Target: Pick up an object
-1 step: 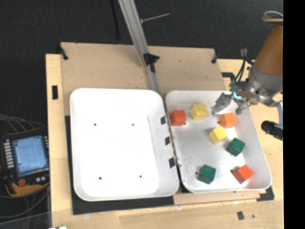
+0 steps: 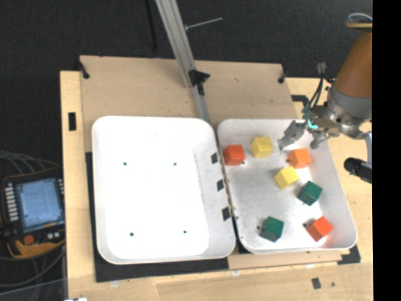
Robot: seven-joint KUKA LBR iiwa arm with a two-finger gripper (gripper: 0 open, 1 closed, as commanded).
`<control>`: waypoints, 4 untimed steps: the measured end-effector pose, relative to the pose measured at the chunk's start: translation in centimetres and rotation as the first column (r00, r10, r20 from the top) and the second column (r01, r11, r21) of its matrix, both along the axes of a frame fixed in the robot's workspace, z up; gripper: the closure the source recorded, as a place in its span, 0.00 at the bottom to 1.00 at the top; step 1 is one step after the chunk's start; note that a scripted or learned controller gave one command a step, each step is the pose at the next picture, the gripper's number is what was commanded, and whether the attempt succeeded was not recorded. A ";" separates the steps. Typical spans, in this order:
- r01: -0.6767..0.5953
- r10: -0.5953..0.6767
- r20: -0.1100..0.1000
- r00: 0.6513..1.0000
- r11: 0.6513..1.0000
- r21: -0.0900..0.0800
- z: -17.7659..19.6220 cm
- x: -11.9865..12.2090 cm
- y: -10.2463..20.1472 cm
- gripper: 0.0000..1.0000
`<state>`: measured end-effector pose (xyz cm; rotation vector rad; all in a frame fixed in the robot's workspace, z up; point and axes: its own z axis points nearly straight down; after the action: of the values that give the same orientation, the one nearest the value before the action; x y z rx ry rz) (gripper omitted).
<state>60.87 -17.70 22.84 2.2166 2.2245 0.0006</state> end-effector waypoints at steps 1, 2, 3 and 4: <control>0.004 -0.004 -0.005 1.000 1.000 -0.002 -4.7 0.7 -0.6 0.00; 0.005 -0.005 -0.001 1.000 1.000 0.000 -10.7 1.0 -1.0 0.00; 0.005 -0.005 0.001 1.000 1.000 -0.001 -13.1 1.1 -1.0 0.00; 0.007 -0.007 0.005 1.000 1.000 0.000 -11.9 1.2 -1.1 1.00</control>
<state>62.06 -18.79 10.98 2.2215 2.2148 0.0054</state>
